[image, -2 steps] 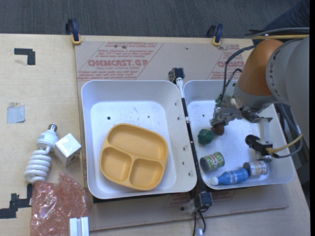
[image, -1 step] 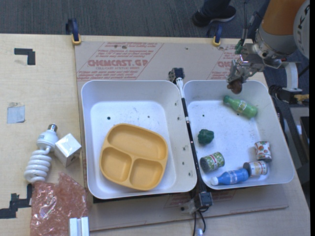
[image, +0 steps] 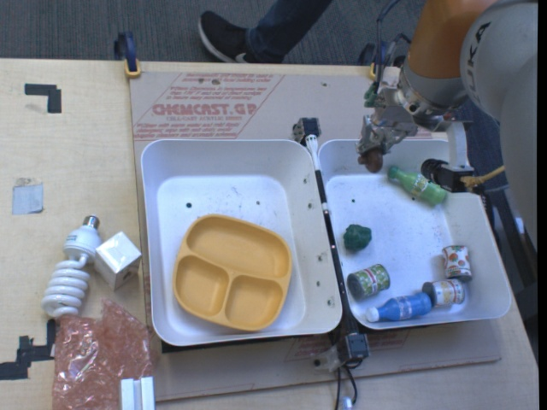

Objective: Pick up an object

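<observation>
A small brown object [image: 373, 161] hangs at the tip of the gripper [image: 374, 154], over the far left corner of the right bin [image: 479, 310]; it appears to be pinched between the gripper's fingers, which are drawn close on it, though the object is too small and dark to identify and its grip cannot be judged as secure. It seems clear of the bin floor, so the pick reads as largely accomplished: the grasp and the lift look done, and what is left is to carry the object higher without losing it. Just to its right lies a green bottle [image: 418, 185], on its side and apart from the gripper. Further forward in the same bin rest a green crumpled lump [image: 358, 237], a green can [image: 368, 280], a blue bottle [image: 402, 307], a small jar [image: 445, 293] and a patterned can [image: 456, 262], none of them touched. The left bin [image: 158, 229] contains a yellow divided tray [image: 232, 272]. On the counter [image: 68, 161] to the left lie a spiral light bulb [image: 72, 272], a white cube [image: 118, 258] and a pink plastic bag [image: 98, 357].
</observation>
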You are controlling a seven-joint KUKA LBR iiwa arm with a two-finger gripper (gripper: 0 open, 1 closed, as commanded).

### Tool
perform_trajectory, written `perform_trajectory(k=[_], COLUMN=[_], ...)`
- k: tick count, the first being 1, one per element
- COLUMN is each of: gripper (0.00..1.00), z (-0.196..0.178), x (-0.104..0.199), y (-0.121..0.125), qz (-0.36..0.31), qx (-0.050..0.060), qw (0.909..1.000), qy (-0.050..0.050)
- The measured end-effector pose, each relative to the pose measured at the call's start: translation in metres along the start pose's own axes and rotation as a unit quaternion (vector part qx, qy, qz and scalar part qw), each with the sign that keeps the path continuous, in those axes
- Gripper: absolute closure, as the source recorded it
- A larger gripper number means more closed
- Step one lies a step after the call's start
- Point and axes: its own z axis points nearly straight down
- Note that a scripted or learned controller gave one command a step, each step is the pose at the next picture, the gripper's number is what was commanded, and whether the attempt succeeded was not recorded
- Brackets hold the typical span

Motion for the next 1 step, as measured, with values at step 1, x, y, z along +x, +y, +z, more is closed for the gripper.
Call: perform_trajectory(k=[1], gripper=[1.0], z=[-0.0096], x=[-0.0002], y=[0.0003], qz=[-0.001], qx=[0.0], qw=[1.0], qy=[-0.001])
